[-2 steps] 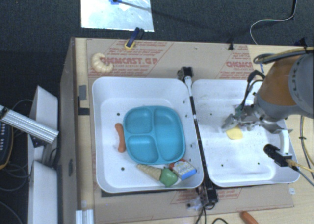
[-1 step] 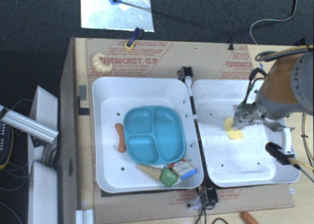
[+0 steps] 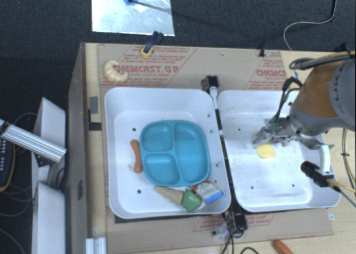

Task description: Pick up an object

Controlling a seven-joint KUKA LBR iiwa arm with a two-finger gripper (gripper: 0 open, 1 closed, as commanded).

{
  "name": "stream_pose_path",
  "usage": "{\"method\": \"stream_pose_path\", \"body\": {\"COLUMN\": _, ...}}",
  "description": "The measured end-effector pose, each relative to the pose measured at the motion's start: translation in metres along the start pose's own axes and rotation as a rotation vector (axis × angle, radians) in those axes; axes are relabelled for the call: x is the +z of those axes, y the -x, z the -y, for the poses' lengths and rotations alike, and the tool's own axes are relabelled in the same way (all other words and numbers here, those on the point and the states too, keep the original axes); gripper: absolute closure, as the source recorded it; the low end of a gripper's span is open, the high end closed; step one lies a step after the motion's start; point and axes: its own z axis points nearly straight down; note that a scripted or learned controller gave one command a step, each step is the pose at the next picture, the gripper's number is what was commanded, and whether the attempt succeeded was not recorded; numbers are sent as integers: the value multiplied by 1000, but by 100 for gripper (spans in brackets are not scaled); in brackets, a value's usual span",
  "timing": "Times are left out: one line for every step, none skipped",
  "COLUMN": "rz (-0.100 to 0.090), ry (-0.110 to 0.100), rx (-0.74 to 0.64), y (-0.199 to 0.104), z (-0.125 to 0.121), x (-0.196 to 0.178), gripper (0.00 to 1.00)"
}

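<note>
A small yellow object (image 3: 266, 151) lies in the right bin (image 3: 245, 192), near its middle. My gripper (image 3: 273, 136) hangs low in that bin, just behind and above the yellow object, very close to it or touching it. The grey arm with its orange band (image 3: 320, 94) reaches in from the right. In the left bin (image 3: 119, 136) lie a blue divided plate (image 3: 174, 153), an orange sausage (image 3: 136, 155) to its left, and a cone (image 3: 169, 194), a green piece (image 3: 191, 201) and a small blue and red box (image 3: 210, 193) at the front.
A black divider with cable (image 3: 218, 130) runs between the two bins. A pale curled toy (image 3: 114, 70) and a blue and yellow clip (image 3: 150, 44) rest on the cardboard behind the left bin. A black fitting (image 3: 314, 174) sits at the right bin's right rim.
</note>
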Motion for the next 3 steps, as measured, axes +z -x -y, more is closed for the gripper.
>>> {"method": "stream_pose_path", "body": {"rz": 0, "ry": -4, "rx": 6, "y": -2, "z": 14, "x": 23, "gripper": 0}}
{"method": "stream_pose_path", "body": {"rz": 1, "ry": 0, "rx": 4, "y": -2, "z": 13, "x": 11, "gripper": 100}}
{"method": "stream_pose_path", "body": {"rz": 3, "ry": 1, "rx": 4, "y": 36, "z": -3, "x": -110, "gripper": 100}}
